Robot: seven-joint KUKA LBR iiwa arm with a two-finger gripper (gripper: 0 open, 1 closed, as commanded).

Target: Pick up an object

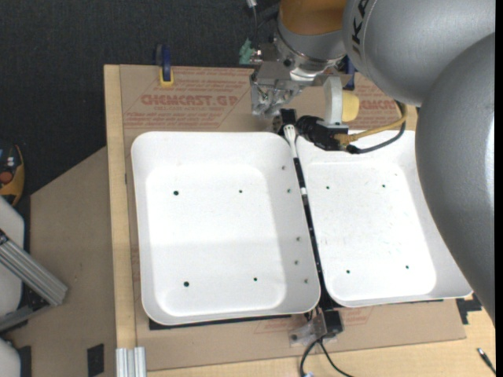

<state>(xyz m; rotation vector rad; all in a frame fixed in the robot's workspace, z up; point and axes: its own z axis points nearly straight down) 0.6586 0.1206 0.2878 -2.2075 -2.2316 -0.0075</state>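
Observation:
My gripper (pixel 269 102) hangs over the brown board just behind the bins, close to the back corner where the two bins meet. It points down, and from this angle its tip is small and cluttered. The grey arm, with its orange band, comes in from the upper right and covers the right bin's far right part. The left bin (pixel 149 210) and the right bin (pixel 428 281) show white floors marked by small dark dots.
A dark seam (pixel 305 210) runs between the two bins. A blue and yellow clamp (pixel 163 65) grips the board's back edge at left. Metal rails (pixel 31 273) lie off the board at the lower left. A cable connector (pixel 322 327) sits at the front edge.

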